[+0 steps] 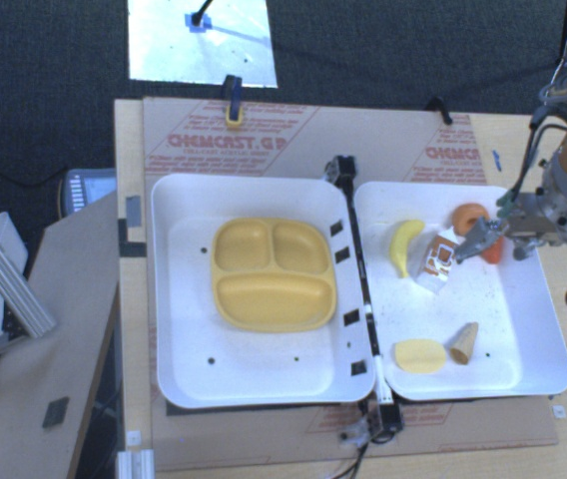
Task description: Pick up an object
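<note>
The arm is reaching in from the right over the right bin (533, 367), with its gripper (483, 239) hanging above the upper part of that bin, just right of the clear packet (435, 261). One grey finger is pointing left and down toward the packet, its tip lying at the packet's right edge, but whether the jaws are spread or closed cannot be told, and nothing is visibly sitting between them. The packet, clear with a brown and white label, is lying tilted on the bin floor. Just left of the packet, a banana (404, 246) is lying nearly upright in the view. Above and right of the packet, an orange (470, 215) is resting close to the gripper, and something red (494, 251) is peeking out from beneath the gripper, too hidden to name. Well below the packet, near the bin's front wall, a pale yellow oval piece (419, 355) is lying flat, with a tan cone (464, 342) just beside it on its right. Far left of the packet, in the left bin (179, 367), a yellow divided tray (272, 273) with three compartments is sitting.
</note>
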{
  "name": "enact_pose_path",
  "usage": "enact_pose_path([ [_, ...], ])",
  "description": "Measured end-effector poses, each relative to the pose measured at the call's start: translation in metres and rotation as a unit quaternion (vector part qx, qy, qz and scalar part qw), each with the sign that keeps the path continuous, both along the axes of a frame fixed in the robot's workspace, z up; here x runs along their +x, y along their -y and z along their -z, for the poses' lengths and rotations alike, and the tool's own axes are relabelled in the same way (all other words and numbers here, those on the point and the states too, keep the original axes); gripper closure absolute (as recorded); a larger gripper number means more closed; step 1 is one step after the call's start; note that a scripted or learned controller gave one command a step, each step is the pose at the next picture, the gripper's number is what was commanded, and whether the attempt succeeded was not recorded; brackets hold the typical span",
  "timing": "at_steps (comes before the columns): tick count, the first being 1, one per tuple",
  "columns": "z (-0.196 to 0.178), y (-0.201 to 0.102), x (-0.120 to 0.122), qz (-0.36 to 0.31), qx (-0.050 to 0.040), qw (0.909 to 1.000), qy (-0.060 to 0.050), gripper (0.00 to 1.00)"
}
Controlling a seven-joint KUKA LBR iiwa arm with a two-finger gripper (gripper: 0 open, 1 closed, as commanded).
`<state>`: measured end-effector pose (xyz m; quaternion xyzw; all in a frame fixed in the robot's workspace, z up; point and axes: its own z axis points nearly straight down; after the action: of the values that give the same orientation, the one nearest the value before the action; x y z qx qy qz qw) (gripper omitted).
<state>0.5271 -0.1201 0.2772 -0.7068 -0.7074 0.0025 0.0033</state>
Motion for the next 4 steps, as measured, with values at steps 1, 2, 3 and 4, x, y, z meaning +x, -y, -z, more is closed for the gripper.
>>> enact_pose_path([
  [1, -0.005, 0.000, 0.002, -0.001, -0.0008, 1.0000, 0.005, 0.00],
  [2, 0.040, 0.007, 0.003, 0.000, -0.0006, 1.0000, 0.003, 0.00],
  [3, 0.103, 0.009, 0.003, 0.000, -0.0001, 1.0000, 0.002, 0.00],
  [4, 0.150, 0.009, 0.012, 0.000, 0.0000, 1.0000, 0.003, 0.00],
])
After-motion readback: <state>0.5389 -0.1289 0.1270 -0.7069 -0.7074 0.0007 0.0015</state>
